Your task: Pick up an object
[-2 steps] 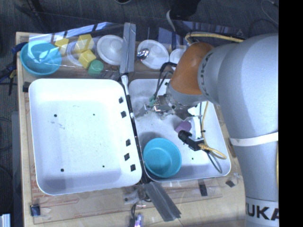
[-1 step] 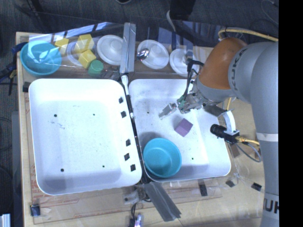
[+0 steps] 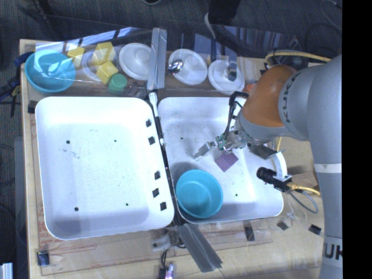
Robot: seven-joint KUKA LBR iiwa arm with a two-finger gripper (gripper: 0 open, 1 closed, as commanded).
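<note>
One blue bowl (image 3: 199, 193) beside purple block (image 3: 226, 160).

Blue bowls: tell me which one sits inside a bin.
The blue bowl at the near edge of the right bin, below the gripper. The other blue bowl rests outside the bins, on the bench's far left corner.

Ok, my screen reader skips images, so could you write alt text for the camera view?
A grey robot arm's hand hovers low in the right white bin, just above a small purple block, with a blue bowl nearer the front edge. The left white bin sits beside it.
</note>
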